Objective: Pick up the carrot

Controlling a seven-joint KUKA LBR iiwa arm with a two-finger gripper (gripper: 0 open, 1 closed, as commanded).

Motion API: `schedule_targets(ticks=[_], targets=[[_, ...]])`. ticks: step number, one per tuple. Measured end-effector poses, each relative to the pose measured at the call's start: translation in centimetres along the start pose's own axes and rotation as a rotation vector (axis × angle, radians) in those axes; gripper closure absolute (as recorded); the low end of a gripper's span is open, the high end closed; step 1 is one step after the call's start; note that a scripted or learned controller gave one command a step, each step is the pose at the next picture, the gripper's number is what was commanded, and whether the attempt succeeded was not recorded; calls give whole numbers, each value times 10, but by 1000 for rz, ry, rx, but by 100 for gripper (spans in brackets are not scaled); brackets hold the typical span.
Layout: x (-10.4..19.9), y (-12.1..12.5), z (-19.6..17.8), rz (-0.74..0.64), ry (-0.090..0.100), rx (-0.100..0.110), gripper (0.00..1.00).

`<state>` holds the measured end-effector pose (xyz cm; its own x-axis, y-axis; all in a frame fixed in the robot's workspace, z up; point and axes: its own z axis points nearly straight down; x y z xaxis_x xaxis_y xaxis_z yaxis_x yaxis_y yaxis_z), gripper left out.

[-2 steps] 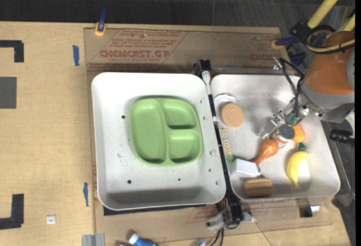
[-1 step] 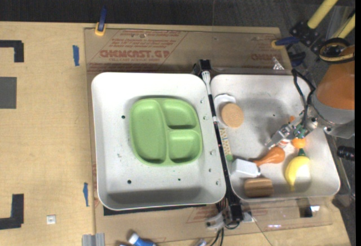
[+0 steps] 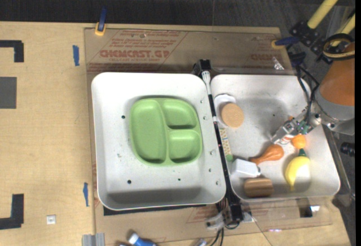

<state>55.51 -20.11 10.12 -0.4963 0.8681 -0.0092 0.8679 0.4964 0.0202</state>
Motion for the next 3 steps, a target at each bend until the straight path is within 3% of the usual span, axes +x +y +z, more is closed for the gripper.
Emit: schedule_targets(ticks=[1,2,3], targets=[[48,39,-85,30,2,10,100],[91,99,-101,-109,5,13,100],[10,82,-103,-255,1,15,100]])
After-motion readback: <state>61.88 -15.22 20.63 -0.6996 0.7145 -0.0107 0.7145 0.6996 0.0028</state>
